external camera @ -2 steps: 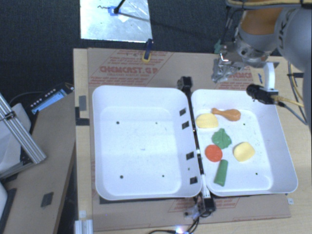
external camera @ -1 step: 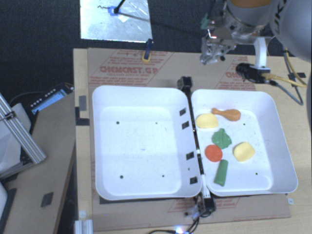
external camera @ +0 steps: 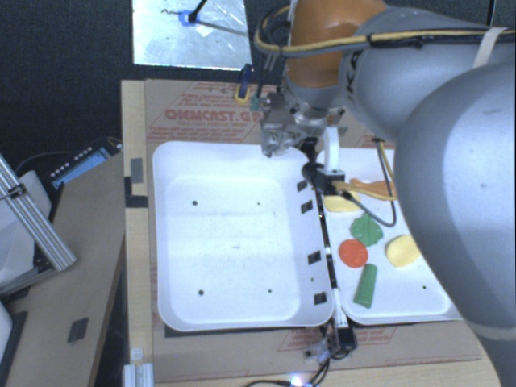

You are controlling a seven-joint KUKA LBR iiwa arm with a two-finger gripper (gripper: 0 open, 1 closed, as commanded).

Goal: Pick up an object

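Grey arm [external camera: 451, 176] overhead, green cylinder [external camera: 365, 285] in right bin [external camera: 427, 298], well apart from tool [external camera: 278, 142], grip unclear

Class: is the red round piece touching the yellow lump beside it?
Apart. The camera view shows white bin floor between the red round piece and the yellow lump.

right bin [external camera: 403, 301]: far and right parts hidden under arm [external camera: 451, 135] | arm: cut off by top and right edges | orange piece [external camera: 372, 189]: right end hidden behind arm, kind unclear | yellow piece [external camera: 340, 205]: upper edge covered, shape unclear | cardboard [external camera: 201, 113]: red print too blurred to read | metal frame [external camera: 32, 224]: cut by left edge
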